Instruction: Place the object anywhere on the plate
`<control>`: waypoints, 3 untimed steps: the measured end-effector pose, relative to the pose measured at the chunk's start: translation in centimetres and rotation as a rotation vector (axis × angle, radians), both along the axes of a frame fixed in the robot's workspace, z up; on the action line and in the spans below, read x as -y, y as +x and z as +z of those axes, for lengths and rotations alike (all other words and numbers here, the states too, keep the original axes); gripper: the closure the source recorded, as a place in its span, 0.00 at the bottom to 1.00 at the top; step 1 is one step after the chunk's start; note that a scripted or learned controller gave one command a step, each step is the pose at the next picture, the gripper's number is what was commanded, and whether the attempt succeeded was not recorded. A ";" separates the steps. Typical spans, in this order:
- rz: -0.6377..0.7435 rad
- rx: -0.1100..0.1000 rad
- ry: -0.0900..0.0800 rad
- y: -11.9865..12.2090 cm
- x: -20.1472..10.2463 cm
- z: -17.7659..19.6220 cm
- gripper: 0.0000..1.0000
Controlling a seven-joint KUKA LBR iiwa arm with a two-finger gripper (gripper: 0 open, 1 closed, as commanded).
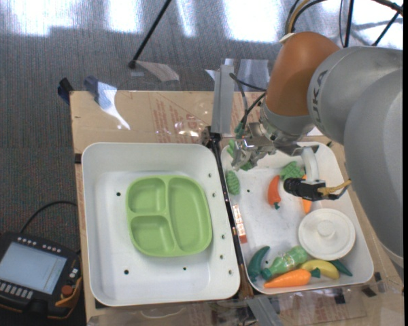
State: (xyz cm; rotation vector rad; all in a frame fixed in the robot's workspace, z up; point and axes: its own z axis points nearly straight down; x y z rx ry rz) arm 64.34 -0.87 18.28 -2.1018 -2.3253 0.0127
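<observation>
- While the grey arm (353, 107) reaches in from the right, its gripper (248, 151) hangs low over the far-left corner of the right bin (364, 250), close to the divider between the 2 bins.
- Whether the claw is open, closed or gripping anything cannot be told; its tip is a dark tangle against the bin wall.
- Just beside the claw, a small green leafy toy (232, 181) lies against the right bin's left wall.
- Toward the middle of that bin lies an orange-red pepper (275, 191), with another green piece (292, 170) past it near the far wall.
- Near the right bin's right side sits a white round lid-like dish (326, 233).
- Along the right bin's near edge lie a carrot (288, 279), a yellow banana-like toy (320, 269), a pale green vegetable (289, 258) and a dark teal piece (258, 260).
- The green plate (168, 215), with 3 compartments, sits in the middle of the left bin (109, 161), and nothing rests on it.
- A black handheld controller (30, 274) lies on the floor off the bench's near-left corner.
</observation>
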 end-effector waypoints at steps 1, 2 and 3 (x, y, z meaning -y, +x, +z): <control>0.263 0.001 0.003 -5.3 -6.6 0.1 1.00; 0.626 0.003 0.006 -9.9 -9.1 5.2 1.00; 0.948 0.005 0.008 -12.5 -9.3 10.7 1.00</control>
